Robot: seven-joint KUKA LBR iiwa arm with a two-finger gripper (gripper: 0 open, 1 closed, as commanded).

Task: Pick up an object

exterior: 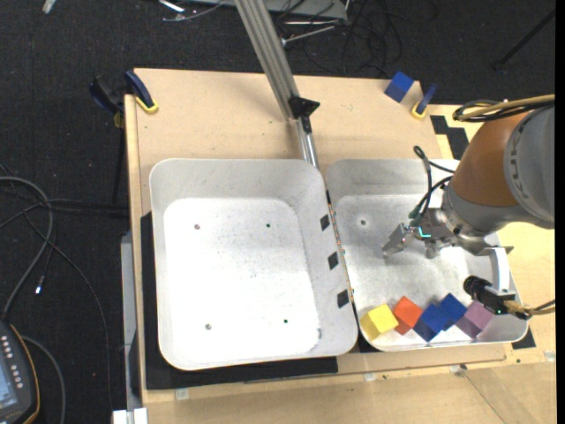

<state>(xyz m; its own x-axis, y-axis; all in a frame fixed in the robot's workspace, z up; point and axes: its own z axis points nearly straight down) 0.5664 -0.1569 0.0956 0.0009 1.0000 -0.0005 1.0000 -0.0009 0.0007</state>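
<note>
From the camera above the bench, the right bin (371,206) serves as the landmark. Four small blocks sit bunched along its near wall: a yellow block (380,321) closest to the divide between the two bins, an orange block (407,314) touching it on the far side from that divide, then a blue block (440,316), then a purple block (475,318) near the bin's outer near corner. They look pressed together in a row, with little or no gap between neighbours.

The gripper (399,239) hangs over the middle of the right bin's floor, well apart from the row of blocks and farther from the near wall than they are. Its fingers look parted somewhat, with nothing between them; the exact opening is hard to read at this size.

The blocks look like light, rigid cubes with flat faces, probably foam or painted wood, so a modest squeeze should hold one without crushing or slipping. The yellow block seems the easiest target, since its side toward the divide is free. The grip should fall across two opposite flat faces, though the orange neighbour and the bin wall crowd it closely and may block a finger.
</note>
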